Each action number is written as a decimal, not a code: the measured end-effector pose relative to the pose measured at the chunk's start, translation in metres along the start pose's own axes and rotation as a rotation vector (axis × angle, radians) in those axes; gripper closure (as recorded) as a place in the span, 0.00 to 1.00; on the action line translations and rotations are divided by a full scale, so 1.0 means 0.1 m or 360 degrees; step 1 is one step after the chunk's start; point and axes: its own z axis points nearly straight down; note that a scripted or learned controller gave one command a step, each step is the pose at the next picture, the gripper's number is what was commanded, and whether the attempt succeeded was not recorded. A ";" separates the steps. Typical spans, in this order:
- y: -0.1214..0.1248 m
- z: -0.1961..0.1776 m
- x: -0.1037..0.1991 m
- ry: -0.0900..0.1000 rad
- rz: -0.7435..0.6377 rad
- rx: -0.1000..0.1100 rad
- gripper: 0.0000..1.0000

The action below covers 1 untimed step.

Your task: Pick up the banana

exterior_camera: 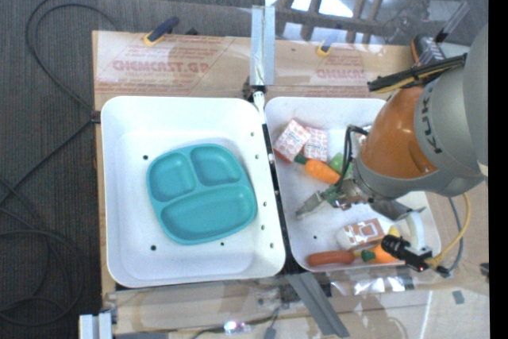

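**Arm over the right bin, banana uncertain**

The grey-and-orange arm (421, 139) hangs over the right bin (279, 111), beside the left bin (111, 171) holding a teal tray (202, 193). The tool (321, 201) sits below a carrot (321, 169); its spread cannot be told. What may be the banana (414, 228), pale and half hidden, lies right of the tool.
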 end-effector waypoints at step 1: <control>0.26 0.01 -0.10 0.0010 -0.0348 0.0006 0.00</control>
